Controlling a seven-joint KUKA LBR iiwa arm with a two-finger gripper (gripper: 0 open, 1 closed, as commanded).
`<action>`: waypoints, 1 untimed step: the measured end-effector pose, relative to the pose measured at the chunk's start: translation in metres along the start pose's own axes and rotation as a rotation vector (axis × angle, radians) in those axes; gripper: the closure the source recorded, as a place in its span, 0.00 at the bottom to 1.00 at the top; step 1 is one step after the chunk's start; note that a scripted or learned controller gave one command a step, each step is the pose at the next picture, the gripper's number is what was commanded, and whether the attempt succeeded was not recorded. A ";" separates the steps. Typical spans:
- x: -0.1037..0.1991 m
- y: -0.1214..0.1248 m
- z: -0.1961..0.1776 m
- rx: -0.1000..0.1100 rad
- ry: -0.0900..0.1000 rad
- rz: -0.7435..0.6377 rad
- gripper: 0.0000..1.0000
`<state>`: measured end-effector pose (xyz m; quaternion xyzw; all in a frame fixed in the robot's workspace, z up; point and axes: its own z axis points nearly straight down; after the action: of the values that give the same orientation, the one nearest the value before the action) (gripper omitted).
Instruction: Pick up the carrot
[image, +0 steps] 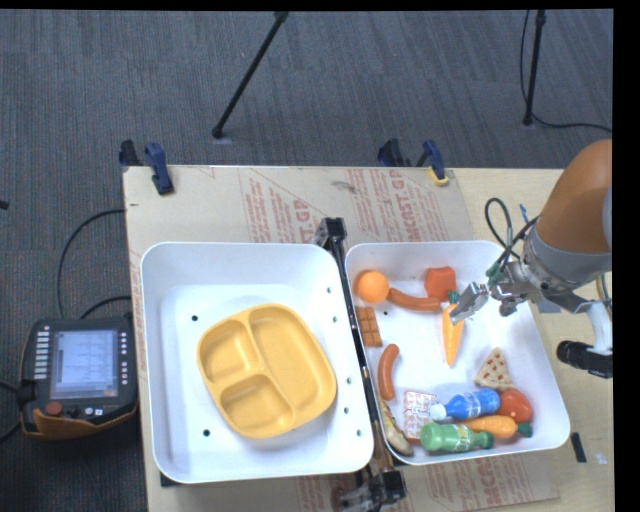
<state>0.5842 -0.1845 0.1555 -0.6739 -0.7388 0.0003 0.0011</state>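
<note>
Left bin (160, 300): yellow divided plate (266, 370), centre. Right bin (545, 370): orange ball (372, 287) upper left, sausage (387, 371) below it, blue bottle (468, 405) and green bottle (452, 437) along the lower edge. Pendant (78, 375) at far left, off the desk (290, 195).

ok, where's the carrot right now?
In the right bin, the carrot lies about mid-bin, pointing down, just below the hand and right of the sausage.

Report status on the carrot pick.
Claw over top end of carrot. Carrot lying flat in right bin, not lifted. Sausage and red block close beside.
</note>
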 end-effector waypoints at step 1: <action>0.039 -0.002 0.069 0.001 0.001 0.041 0.00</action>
<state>0.5783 -0.1458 0.0866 -0.6889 -0.7249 0.0006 0.0019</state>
